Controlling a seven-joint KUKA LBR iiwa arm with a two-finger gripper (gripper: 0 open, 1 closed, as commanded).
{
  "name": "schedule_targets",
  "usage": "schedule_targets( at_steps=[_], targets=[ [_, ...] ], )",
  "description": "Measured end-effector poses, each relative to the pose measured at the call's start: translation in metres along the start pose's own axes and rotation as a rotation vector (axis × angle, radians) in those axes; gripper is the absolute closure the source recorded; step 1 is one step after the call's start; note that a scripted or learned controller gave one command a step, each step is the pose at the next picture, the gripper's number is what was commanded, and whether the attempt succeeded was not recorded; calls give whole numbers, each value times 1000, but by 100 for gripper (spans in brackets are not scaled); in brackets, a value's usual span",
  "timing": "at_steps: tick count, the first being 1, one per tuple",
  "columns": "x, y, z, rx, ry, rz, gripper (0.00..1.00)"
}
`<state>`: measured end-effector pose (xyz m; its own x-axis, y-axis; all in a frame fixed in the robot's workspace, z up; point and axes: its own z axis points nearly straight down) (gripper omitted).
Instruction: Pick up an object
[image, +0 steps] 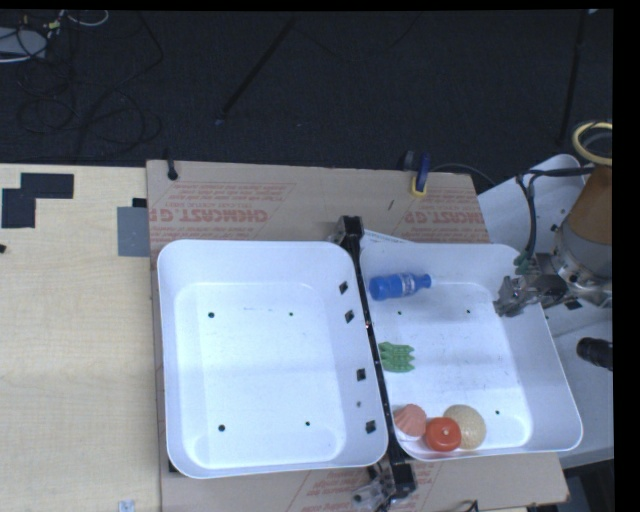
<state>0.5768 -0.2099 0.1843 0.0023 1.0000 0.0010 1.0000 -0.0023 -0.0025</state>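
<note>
a: where's the end effector (512, 296) right now?

b: at the right rim of the right bin (545, 340), up by the far corner. it's small and cluttered with cables, so i cannot tell its state, and nothing shows in it.

a: and what could it pick?

b: all in the right bin: a blue bottle (399, 286) lying on its side near the far wall, a green toy (396, 357) by the divider, and at the near edge a pink piece (409, 419), a red ball (443, 434) and a beige ball (466, 424) bunched together, touching.

a: best choice?

b: i'd judge the bottle: nearest, and alone. come straight down across its narrow width, not along its length. the clustered three would likely nudge each other.

a: any writing?

b: the cardboard (230, 205) under the bins has red print, upside down from here; it looks like "chemcrest", though i'm not sure. the left bin (260, 350) shows no label.
</note>
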Motion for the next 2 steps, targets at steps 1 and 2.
schedule_targets(
  at_steps=[1,2],
  targets=[
    [-1,0,-10,1,1,1,100],
    [-3,-1,-19,2,2,2,100]
  ],
)
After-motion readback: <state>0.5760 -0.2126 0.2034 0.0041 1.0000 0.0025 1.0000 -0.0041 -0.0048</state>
